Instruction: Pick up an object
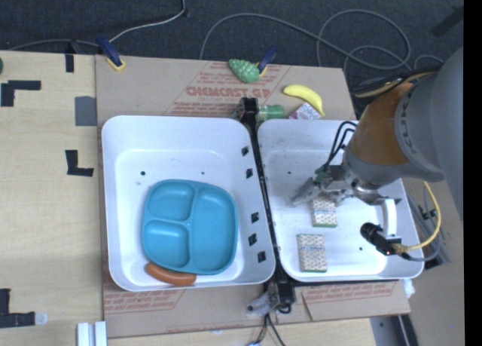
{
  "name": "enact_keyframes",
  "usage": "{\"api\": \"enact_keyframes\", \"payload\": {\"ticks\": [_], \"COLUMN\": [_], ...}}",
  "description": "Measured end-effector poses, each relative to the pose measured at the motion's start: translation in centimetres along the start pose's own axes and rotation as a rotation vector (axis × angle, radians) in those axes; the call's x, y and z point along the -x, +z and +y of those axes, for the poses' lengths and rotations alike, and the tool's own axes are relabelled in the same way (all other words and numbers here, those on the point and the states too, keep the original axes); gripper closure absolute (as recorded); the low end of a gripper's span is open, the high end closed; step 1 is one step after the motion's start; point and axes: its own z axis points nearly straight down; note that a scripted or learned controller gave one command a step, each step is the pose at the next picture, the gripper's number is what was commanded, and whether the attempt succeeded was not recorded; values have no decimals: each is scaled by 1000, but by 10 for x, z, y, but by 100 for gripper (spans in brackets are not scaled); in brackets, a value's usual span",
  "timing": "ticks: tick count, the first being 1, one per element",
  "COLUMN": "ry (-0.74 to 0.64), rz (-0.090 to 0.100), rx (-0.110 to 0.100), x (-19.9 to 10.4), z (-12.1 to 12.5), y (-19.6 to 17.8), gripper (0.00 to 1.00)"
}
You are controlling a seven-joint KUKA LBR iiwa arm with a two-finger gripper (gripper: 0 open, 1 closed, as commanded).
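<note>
Left bin blue tray, sausage, right bin two sponges

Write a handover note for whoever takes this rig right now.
Tool: down in the right bin, just above the upper packet; finger state unreadable.
Things: upper packet mid-bin, lower packet near the front wall. Left bin holds a blue divided plate and a sausage. A banana lies outside on the cardboard.
Done: nothing visibly lifted.
Left: grasp and raise one object, probably the upper packet.
</note>
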Motion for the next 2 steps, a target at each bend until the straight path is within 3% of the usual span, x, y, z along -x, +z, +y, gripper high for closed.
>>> {"api": "enact_keyframes", "payload": {"ticks": [1, 2], "ry": [-1, -3], "rz": [-2, 2], "rx": [4, 0], "x": [0, -57], "z": [1, 5], "y": [-10, -110], "gripper": [100, 100]}}
